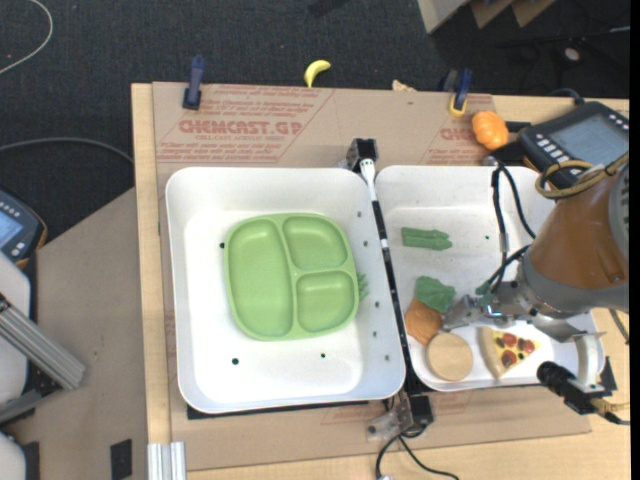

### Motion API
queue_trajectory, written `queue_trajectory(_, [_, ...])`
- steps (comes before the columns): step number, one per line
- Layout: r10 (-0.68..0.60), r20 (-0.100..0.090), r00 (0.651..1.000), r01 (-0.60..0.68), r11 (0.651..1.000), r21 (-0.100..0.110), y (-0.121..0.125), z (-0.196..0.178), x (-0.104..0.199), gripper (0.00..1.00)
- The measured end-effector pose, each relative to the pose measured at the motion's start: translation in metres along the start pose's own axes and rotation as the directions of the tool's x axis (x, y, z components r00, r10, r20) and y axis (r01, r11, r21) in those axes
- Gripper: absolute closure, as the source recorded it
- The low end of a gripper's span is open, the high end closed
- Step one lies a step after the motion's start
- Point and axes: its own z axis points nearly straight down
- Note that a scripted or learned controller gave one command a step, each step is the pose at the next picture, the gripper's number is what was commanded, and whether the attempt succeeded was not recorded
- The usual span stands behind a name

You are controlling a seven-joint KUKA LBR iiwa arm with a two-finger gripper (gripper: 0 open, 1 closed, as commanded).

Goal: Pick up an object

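I see the arm (580,248) reaching in over the right bin (455,193), its gripper (462,313) low among the toy food; I cannot tell how the claw stands. Just beside it lie a green piece (434,292), a brown piece (422,321), a tan disc (449,356) and a pizza slice (510,349). Another green piece (426,237) lies farther back. The left bin (200,198) carries a green divided plate (292,274).
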Motion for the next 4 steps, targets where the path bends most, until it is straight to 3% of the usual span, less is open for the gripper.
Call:
queue_trajectory(1, [0.007, 0.006, 1.0, -0.007, 1.0, -0.007, 0.001, -0.013, -0.005, 1.0])
queue_trajectory(2, [0.005, 0.003, 1.0, -0.005, 1.0, -0.002, 0.0, -0.003, 0.044, 1.0])
queue_trajectory(3, [-0.005, 0.002, 1.0, 0.005, 1.0, -0.015, 0.002, -0.108, 0.158, 1.0])
queue_trajectory(4, [0.003, 0.005, 1.0, -0.003, 1.0, -0.014, 0.001, -0.232, 0.162, 1.0])
